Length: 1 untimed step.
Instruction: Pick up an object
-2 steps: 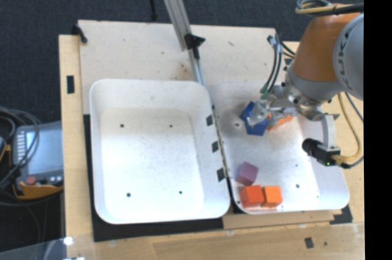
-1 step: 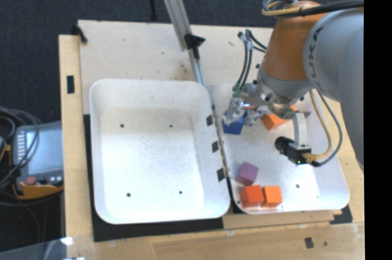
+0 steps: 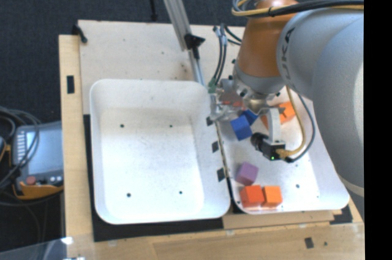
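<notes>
One fixed camera above the bench [image 3: 70, 130], looking down slantwise, both bins [image 3: 153, 88] framed

Arm blocking much of the right bin

The arm [image 3: 306, 62] is covering the right bin's [image 3: 318, 191] far half and is hiding part of an orange block [image 3: 285, 112]; the gripper's [image 3: 236, 107] fingertips are proving too small to make out.

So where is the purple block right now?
The purple block lies in the right bin, just above the two orange blocks and below the blue block.

bins [image 3: 153, 148] white; cube [image 3: 241, 127] blue; block [image 3: 247, 173] purple; blocks [image 3: 260, 195] orange
</notes>
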Each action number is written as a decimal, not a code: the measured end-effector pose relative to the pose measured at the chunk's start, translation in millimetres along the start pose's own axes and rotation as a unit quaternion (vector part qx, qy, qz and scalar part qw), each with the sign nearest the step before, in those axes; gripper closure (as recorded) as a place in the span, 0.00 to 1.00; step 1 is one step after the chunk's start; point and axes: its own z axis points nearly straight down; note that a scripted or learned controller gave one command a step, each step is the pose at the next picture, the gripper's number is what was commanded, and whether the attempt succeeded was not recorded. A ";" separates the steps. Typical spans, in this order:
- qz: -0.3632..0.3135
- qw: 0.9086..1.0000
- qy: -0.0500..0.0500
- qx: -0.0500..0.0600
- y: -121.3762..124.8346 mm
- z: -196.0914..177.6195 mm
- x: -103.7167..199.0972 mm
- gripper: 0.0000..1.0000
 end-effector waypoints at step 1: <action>-0.001 1.000 0.001 0.002 11.4 -16.7 54.1 1.00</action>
